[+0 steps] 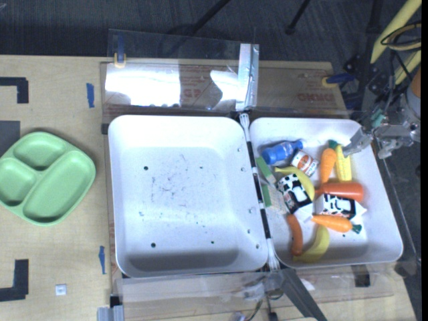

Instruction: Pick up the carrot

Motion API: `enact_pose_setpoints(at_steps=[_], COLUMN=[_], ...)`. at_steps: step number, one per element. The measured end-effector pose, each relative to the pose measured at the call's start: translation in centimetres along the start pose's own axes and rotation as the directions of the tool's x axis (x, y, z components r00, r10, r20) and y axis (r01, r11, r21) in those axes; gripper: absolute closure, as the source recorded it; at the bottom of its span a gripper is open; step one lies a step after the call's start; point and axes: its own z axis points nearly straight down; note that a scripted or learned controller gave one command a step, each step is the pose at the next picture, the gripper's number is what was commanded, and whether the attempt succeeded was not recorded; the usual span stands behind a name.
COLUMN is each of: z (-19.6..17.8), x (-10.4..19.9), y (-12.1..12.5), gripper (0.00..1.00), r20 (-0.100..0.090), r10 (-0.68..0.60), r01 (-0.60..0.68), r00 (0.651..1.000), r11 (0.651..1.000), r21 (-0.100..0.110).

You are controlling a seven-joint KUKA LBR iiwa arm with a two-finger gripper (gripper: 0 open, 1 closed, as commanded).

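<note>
The carrot (326, 164) lies heaped among toy food in the right bin (391, 243), with the gripper (374, 139) poised at the bin's far right rim, seemingly released and grasping nothing.

The robot's grey metal arm comes in from the right edge, with little of it visible beyond the wrist end. Its two-finger pincer (366, 138) sits high on the right side, reaching leftward and slightly downward. One pale finger (356, 142) slants down to the left, its tip the lowest part of the arm. The wrist block behind it looks boxy and grey, trailing thin cables.
</note>
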Motion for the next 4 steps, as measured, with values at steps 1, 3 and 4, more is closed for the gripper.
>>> enact_pose_setpoints(at_steps=[1, 3, 4], z=[10.6, 11.2, 12.1], x=[0.4, 0.1, -0.2], y=[4.0, 5.0, 4.7], gripper=[0.00, 0.00, 0.00], r20=[-0.013, -0.008, -0.005], r10=[-0.006, -0.323, -0.497], r01=[0.006, 0.323, 0.497], r00=[1.000, 0.946, 0.868], r11=[1.000, 0.946, 0.868], r21=[0.005, -0.004, -0.005])
